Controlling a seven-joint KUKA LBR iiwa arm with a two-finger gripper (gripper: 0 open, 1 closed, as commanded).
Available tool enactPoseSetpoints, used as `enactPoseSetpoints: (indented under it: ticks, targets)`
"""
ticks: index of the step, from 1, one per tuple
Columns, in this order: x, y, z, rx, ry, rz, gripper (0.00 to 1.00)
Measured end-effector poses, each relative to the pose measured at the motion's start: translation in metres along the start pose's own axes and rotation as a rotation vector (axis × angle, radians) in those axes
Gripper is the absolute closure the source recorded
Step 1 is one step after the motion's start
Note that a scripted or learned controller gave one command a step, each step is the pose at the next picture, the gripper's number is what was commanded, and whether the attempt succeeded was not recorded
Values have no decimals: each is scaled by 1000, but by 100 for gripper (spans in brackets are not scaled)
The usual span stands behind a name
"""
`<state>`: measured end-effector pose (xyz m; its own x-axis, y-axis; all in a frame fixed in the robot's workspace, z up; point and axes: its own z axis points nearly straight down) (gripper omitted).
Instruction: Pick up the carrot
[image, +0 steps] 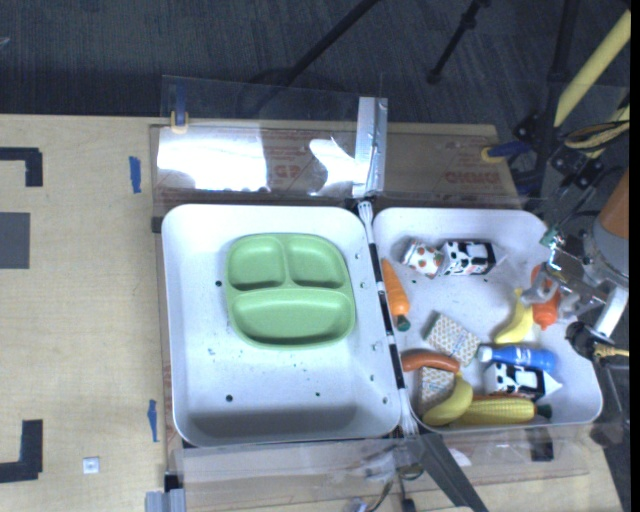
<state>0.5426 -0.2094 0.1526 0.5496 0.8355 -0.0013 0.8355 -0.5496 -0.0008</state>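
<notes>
The carrot (396, 291) is orange with a green stem end. It lies along the left wall of the right bin (520, 222), with the stem pointing toward the front. My gripper (562, 278) hangs over the right side of that bin, well to the right of the carrot and apart from it. Just below the gripper are a small orange piece (545, 312) and a yellow banana-shaped toy (518, 323).
The left bin (190, 300) holds a green divided plate (290, 288). The right bin also holds two cow-patterned toys (468, 257), a waffle (452, 337), a sausage (430, 360), a banana (450, 402), a corn cob (500, 408) and a blue bottle (520, 357).
</notes>
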Motion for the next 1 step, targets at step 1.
enactPoseSetpoints:
  ticks: [1]
  targets:
    - [83, -2, -5, 1, -1, 331, 100]
